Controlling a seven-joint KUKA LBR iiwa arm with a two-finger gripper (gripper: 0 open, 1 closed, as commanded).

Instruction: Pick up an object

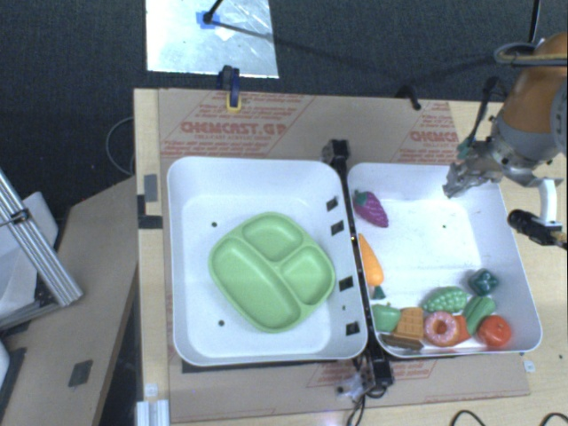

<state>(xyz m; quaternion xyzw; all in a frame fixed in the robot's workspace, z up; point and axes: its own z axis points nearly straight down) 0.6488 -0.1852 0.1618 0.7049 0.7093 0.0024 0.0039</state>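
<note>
Camera view from above the bench has the gripper [463,177] poised over the far right corner of the right bin [426,238], reaching in from the right under the grey arm [530,118] with its orange band; whether its jaws are released or clenched cannot be told, and nothing shows between them. Nearest to the jaws, off to their left along the bin floor, lies a purple bunch of toy grapes [371,209] close to the divider. Farther toward the viewer from the jaws and still on the left side of that bin, an orange toy carrot [370,262] lies lengthwise against the wall. Well apart from the jaws, the rest of the toy food crowds the near edge of the same bin: a green pepper [384,317], a waffle-textured cone [409,326] just beside it, a pink-frosted doughnut [441,328], a bumpy green vegetable [446,300] behind the doughnut, a red tomato [495,329] at the near right corner, and a dark teal piece [484,281] above it. Across the divider, far left of the jaws, the left bin [204,202] holds a light green sectioned plate [271,272].
</note>
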